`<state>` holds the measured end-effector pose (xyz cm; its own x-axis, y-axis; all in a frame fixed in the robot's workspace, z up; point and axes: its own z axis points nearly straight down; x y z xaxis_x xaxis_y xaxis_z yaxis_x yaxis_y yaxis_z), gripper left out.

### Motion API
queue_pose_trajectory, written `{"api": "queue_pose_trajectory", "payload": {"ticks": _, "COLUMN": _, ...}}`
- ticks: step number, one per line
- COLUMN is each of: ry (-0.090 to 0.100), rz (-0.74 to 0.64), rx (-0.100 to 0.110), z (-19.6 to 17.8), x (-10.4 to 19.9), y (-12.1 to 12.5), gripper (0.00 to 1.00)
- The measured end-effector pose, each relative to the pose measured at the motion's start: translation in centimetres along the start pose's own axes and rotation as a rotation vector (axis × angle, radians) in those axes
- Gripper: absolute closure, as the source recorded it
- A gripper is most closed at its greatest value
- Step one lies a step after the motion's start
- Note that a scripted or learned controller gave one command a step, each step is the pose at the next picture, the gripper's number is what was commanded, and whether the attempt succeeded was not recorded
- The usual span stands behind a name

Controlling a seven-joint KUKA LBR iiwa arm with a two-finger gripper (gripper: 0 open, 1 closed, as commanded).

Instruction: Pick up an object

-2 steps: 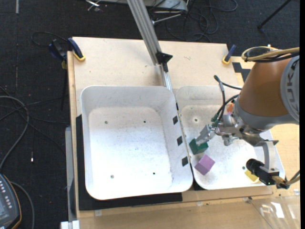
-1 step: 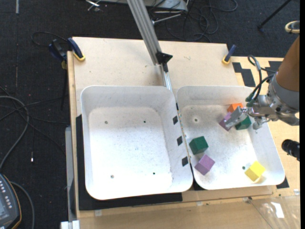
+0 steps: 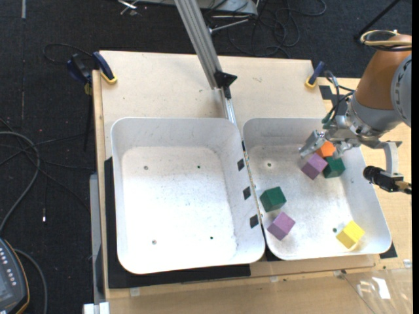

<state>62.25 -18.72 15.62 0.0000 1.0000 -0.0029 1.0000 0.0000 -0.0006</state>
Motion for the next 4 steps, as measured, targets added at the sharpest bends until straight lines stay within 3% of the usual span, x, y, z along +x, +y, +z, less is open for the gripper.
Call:
{"api": "queue_pose_trajectory", "payload": {"ticks": 1, "ry": -0.008, "rz": -0.001, "rx": -0.027, "z": 3.2, "x": 1.5, "y": -0.6, "gripper": 0.00}}
{"api": "queue_pose_trajectory", "payload": {"ticks": 2, "ry": -0.011, "rz": -0.005, "rx": -0.028, "z": 2.4, "x": 1.5, "y": -0.6, "gripper": 1.00}}
{"api": "queue_pose_trajectory", "payload": {"ticks": 3, "ry": -0.011, "rz": -0.005, "rx": -0.028, "z": 2.4, "x": 1.5, "y": -0.6, "gripper": 0.00}}
{"api": "queue_pose_trajectory", "payload": {"ticks": 4, "ry": -0.013, "rz": -0.007, "rx": -0.031, "z": 1.4, "x": 1.5, "y": -0.5, "gripper": 1.00}}
